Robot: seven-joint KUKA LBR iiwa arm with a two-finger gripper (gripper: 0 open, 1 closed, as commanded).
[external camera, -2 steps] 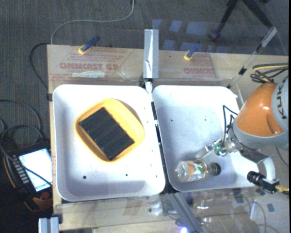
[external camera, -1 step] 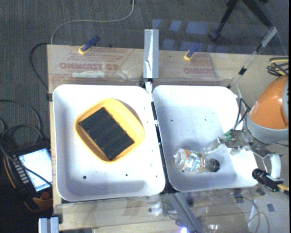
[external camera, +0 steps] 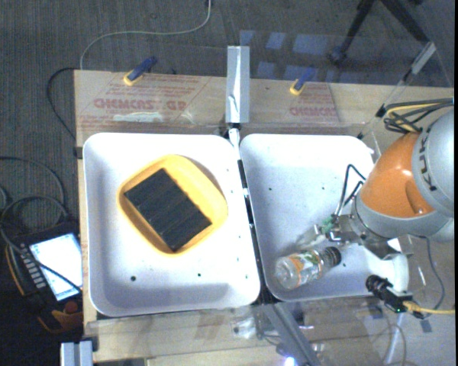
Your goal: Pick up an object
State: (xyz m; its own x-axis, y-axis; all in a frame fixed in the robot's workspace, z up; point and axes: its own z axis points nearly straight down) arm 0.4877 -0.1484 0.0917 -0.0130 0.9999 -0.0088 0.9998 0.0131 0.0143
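Note:
A clear plastic bottle (external camera: 304, 268) with a dark cap lies on its side in the right bin (external camera: 290, 181), near that bin's front wall. My gripper (external camera: 327, 235) is low in the same bin, just above and to the right of the bottle's cap end, under the orange band of the arm. In the left bin (external camera: 107, 273) rests a yellow dish (external camera: 206, 185) carrying a black ribbed pad (external camera: 168, 209).
The arm's grey and orange body (external camera: 408, 189) overhangs the right bin's right side. A metal post (external camera: 237, 82) stands behind the gap between the bins. Cables and a small device (external camera: 49, 261) lie on the floor to the left of the bench.

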